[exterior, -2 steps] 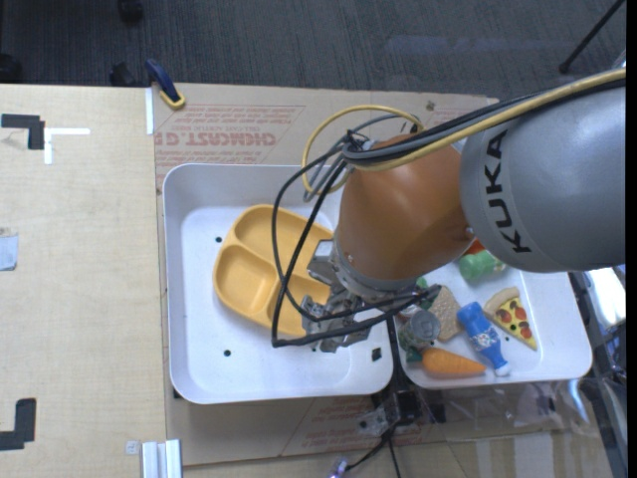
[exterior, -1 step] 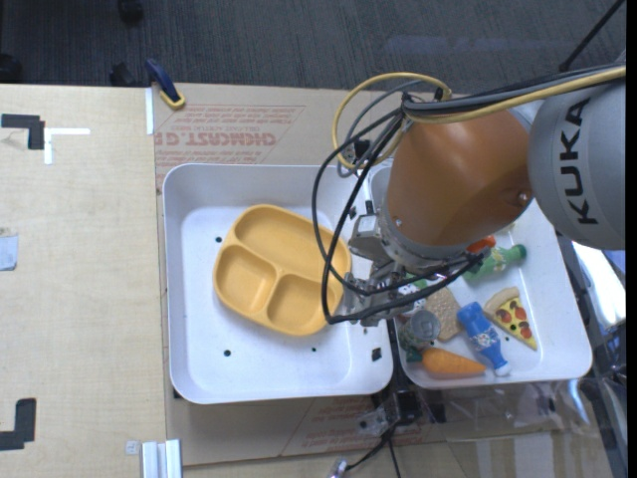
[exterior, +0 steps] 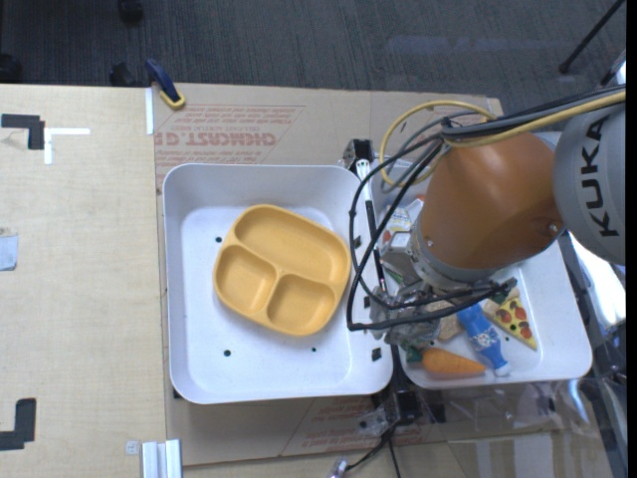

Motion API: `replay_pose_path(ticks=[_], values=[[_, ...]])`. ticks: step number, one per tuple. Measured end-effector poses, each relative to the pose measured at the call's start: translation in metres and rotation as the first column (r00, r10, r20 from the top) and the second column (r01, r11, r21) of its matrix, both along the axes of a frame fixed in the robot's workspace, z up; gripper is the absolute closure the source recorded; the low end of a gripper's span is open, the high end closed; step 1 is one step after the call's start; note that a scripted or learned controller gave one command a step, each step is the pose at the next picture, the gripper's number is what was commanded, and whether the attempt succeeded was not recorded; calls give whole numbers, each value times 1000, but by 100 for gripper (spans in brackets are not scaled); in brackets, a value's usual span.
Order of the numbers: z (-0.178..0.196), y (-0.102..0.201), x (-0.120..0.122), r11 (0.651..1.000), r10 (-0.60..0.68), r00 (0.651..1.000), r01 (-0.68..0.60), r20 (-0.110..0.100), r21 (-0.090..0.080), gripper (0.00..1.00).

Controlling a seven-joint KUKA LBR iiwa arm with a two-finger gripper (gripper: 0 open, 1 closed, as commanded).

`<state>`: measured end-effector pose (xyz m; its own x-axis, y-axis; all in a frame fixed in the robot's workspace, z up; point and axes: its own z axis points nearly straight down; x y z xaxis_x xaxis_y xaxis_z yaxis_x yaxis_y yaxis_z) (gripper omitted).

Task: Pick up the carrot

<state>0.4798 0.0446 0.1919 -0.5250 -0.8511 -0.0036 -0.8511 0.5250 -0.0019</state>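
Arm (exterior: 498,202) is over the right bin (exterior: 567,352), its orange band covering most of it. Gripper (exterior: 418,332) sits low near the bin's left edge, buried in cables; can't tell its state from here. Carrot (exterior: 453,363) lies flat on the bin floor at the near edge, just beside the gripper, not visibly held. Blue packet (exterior: 485,339) and pizza slice (exterior: 516,319) lie right of it. Left bin (exterior: 189,366) holds a yellow divided plate (exterior: 282,269).
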Motion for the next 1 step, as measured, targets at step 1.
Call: replay_pose_path(ticks=[1], values=[[0,52,-1,996,-91,996,91,-1,1,100]])
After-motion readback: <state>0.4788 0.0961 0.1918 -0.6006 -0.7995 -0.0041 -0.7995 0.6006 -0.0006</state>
